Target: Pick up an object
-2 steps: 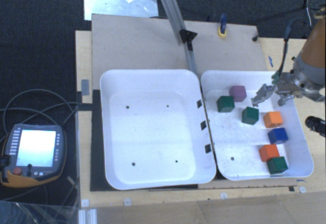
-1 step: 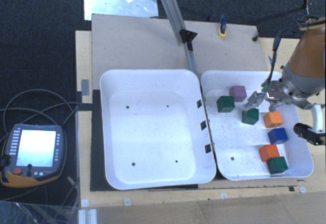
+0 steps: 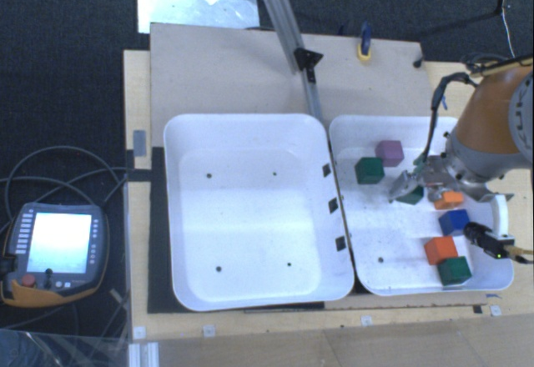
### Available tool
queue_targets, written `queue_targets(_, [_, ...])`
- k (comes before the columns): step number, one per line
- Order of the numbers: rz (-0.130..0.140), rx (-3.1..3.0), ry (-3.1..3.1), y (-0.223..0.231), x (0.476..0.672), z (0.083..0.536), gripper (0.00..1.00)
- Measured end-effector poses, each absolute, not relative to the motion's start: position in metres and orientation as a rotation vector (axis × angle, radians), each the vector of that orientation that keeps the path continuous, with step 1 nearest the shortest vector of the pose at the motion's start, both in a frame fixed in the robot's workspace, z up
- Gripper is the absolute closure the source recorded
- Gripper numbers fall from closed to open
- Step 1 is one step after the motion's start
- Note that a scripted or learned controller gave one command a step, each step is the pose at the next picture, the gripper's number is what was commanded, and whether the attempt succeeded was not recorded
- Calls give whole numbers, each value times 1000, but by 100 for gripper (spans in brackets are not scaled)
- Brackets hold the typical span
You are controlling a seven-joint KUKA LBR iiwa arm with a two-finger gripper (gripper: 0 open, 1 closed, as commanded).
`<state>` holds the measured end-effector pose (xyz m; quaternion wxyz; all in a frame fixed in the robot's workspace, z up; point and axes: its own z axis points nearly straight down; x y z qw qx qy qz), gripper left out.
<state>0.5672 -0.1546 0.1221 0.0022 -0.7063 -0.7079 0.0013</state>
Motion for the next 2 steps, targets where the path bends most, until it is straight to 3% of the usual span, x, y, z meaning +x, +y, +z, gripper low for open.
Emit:
queue_targets(1, [-4, -2219, -2228, -155, 570, 137, 100])
queue_targets(2, [-6, -2221, -2232, -157, 582, 191, 100])
